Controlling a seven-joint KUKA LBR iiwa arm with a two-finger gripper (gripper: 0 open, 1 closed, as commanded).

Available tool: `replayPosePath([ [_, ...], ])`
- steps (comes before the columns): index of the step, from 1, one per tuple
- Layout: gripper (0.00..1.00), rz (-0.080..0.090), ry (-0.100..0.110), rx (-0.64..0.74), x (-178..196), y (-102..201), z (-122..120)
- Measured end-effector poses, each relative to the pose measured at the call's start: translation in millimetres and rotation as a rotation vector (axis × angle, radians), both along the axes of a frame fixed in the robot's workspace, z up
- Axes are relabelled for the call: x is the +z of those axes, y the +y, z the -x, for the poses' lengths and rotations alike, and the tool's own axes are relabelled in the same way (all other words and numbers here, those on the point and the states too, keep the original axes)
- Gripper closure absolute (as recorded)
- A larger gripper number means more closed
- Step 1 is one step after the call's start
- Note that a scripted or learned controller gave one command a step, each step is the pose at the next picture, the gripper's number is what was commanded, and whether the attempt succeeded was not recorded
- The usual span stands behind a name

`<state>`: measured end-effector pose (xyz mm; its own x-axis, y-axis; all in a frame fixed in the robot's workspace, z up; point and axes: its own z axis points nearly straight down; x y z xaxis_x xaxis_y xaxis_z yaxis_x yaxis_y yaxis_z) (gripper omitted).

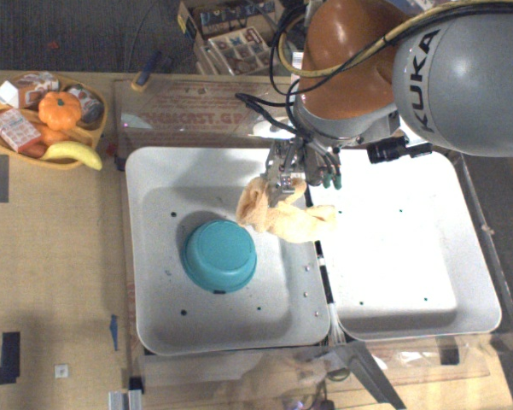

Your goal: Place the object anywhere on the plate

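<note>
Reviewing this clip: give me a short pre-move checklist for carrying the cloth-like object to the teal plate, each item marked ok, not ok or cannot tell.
1. Gripper over the object: ok. It sits at the upper end of the tan cloth.
2. Cloth secured between the gripper's fingers: cannot tell. The contact area is hidden by the wrist and the bunched fabric.
3. Cloth lifted off the bin floor: cannot tell. Most of it looks slumped near the left bin edge.
4. Plate located: ok. The teal plate lies in the left bin, apart from the cloth.
5. Cloth inside one bin: not ok. Its right end drapes toward the divide with the right bin.
6. Path to the plate free: ok.
</note>
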<state>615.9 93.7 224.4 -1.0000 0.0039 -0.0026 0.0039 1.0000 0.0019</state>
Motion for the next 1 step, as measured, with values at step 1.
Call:
replayPosePath([
  [1, 1.00, 0.000, 0.000, 0.005, 1.6, 51.1, 12.5],
])
